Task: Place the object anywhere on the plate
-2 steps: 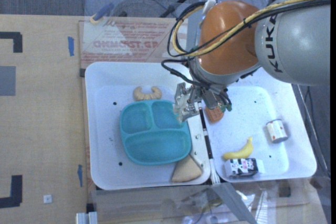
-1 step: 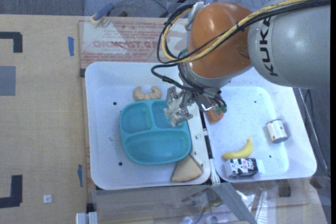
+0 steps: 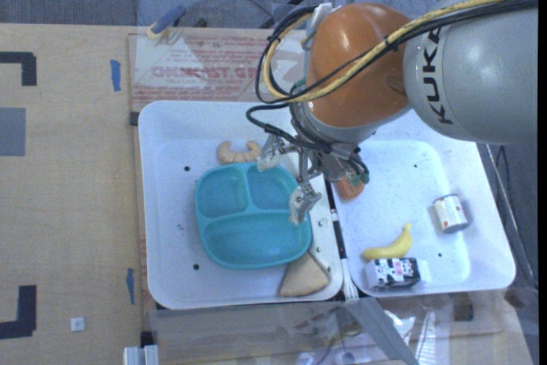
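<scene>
The arm (image 3: 461,73) takes up most of what I can see from here. Its orange wrist hangs above the plate's far-right corner, and the gripper (image 3: 301,203) dangles over the plate's right rim. Cables and the wrist crowd it, so I cannot tell how its grip stands, and I see nothing plainly held.

The teal plate (image 3: 244,226), split into 3 compartments, lies in the left bin (image 3: 162,209). The right bin (image 3: 444,269) begins just right of the plate.

The task names no particular object, so I am judging. The likeliest is the tan wedge (image 3: 304,278), touching the plate's lower-right corner. It looks light and stiffish (perhaps a toy slice), and is best pinched across its narrow sides.

Well right of the plate lie a banana (image 3: 389,244), a black-and-white carton (image 3: 393,272) and a small can (image 3: 449,213). The banana is curved and smooth, so I would take it mid-length.

A knobbly tan piece (image 3: 235,152) sits just beyond the plate's far edge. A small orange thing (image 3: 350,186) right of the plate is half hidden under the wrist, and I cannot make out what it is.
</scene>
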`<state>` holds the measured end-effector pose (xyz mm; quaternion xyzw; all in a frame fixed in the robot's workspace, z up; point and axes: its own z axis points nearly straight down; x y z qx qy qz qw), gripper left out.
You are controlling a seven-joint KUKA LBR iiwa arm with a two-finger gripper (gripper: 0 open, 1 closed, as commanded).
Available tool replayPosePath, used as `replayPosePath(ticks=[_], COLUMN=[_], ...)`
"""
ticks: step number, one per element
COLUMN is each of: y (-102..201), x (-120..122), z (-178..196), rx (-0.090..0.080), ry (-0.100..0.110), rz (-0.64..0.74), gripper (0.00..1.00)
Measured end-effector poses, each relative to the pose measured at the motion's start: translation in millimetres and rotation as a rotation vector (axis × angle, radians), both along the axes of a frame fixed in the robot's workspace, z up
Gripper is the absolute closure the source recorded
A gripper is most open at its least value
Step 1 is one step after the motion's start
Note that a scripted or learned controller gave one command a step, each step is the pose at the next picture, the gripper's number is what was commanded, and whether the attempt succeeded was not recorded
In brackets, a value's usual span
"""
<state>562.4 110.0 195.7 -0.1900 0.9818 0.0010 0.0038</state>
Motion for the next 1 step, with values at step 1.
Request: replayPosePath(ticks=[1], y=[0.9], x=[1.9], z=[11.5], rx=[0.003], ry=[-0.008], rz=[-0.002], gripper=[1.0])
